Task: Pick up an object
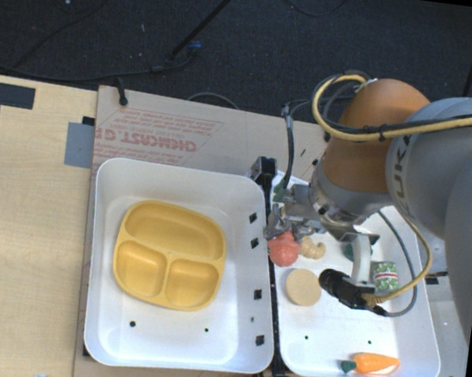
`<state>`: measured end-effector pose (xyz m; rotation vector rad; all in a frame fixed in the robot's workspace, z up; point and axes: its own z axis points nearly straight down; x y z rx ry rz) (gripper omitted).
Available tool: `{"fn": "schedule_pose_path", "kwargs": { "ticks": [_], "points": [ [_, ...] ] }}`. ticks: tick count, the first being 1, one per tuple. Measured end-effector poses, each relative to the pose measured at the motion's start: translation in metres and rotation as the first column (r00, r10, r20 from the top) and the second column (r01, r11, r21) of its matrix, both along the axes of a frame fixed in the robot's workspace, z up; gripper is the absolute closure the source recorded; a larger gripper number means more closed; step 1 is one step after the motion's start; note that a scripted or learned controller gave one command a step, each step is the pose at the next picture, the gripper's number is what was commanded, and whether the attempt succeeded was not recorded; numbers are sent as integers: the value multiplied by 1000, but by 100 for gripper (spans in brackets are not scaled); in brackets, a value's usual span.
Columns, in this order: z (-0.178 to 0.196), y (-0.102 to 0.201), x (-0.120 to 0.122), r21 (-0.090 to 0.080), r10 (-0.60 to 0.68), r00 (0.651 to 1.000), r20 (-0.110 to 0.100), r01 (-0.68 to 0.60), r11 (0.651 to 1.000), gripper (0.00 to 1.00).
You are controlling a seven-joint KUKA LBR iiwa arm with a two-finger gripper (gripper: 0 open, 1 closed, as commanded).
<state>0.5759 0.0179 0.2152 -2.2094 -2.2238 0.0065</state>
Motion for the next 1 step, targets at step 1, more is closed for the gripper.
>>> {"fn": "schedule_pose_path", "kwargs": {
  "ticks": [1],
  "points": [
    [10,49,-5,-1,0,1000,0,0,1000,100]
  ]
}}
